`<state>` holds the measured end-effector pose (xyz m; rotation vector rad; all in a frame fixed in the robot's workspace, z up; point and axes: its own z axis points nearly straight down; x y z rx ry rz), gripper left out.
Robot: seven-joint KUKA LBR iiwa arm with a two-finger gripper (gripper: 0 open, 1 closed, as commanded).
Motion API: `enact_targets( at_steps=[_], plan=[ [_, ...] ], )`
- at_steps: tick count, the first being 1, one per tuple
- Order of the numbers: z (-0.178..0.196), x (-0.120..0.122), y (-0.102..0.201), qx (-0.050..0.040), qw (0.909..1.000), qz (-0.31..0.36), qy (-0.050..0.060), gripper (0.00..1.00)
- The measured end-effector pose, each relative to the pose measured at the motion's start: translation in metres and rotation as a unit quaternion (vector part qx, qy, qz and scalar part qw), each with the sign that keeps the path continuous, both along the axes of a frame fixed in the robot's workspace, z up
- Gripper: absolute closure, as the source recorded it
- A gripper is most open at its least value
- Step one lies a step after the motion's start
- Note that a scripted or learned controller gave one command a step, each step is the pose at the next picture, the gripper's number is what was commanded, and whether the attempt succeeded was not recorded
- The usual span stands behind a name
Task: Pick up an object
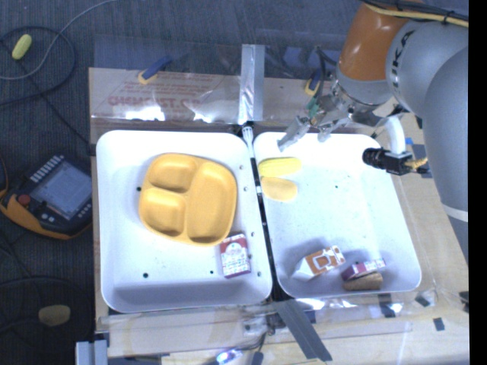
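Note:
My gripper (306, 131) hangs over the far left corner of the right bin (380, 204), its two fingers spread apart with nothing between them. A yellow banana-shaped piece (278, 165) lies just below and left of the fingertips, with a round yellow piece (279, 190) beside it. At the near side of the right bin lie an orange-and-white box (324, 261) and a brown item with a red label (362, 274). The left bin (122, 265) holds a yellow divided tray (189, 197) and a small red box (235, 255).
The arm's grey body (449, 105) and orange band (370, 33) fill the upper right. A black handheld pendant (53, 196) lies on the floor to the left, with cables around it. A metal divider (252, 82) runs back from between the bins.

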<state>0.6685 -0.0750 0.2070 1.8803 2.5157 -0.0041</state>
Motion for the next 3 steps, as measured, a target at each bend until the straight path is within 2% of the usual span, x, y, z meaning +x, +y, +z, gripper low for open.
enact_targets(
  at_steps=[1,2,3],
  plan=[
    [-0.114,-0.001,-0.060,0.0004,0.9942,0.108,0.001,0.00],
    [-0.106,-0.002,-0.060,0.0006,0.9941,0.108,0.002,1.00],
    [0.012,0.001,0.000,0.0012,0.9933,0.116,-0.001,1.00]
  ],
)
